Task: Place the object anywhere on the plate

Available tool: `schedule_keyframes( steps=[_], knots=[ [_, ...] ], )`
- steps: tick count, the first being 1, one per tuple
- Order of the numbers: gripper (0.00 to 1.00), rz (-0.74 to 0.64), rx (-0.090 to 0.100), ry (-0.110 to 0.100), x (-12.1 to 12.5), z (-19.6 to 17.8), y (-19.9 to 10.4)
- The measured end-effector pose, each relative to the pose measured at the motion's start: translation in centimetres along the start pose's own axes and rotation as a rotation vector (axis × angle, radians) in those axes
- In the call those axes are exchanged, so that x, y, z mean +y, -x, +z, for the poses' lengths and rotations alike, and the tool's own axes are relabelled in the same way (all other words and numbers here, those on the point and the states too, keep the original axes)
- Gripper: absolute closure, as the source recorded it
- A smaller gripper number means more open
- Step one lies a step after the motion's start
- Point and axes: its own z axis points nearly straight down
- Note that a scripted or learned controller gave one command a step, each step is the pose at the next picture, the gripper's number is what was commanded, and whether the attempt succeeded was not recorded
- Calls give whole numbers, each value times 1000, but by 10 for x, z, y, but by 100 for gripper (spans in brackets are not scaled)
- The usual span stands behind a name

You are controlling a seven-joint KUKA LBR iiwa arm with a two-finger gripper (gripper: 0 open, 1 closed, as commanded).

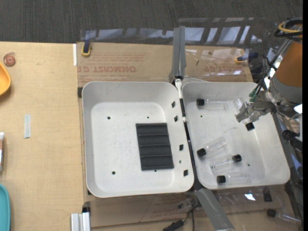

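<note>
The black ribbed plate lies flat in the middle of the left bin. Several clear vials with black caps lie in the right bin: one at the back left, two near the middle, one at the front. My gripper is low over the right bin's back right part. Another vial lies right at it, its black cap just below the gripper and its clear body above. Whether the vial is gripped is unclear.
The grey arm with its orange band comes in over the right bin's right rim. A raised divider separates the two bins. Cardboard lies behind the bins, a wooden tabletop to the left.
</note>
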Motion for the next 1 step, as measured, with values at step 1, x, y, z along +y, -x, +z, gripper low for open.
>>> schedule_keyframes(
  steps=[1],
  knots=[
    [100,718,-2,0,-41,102,-60]
  ],
)
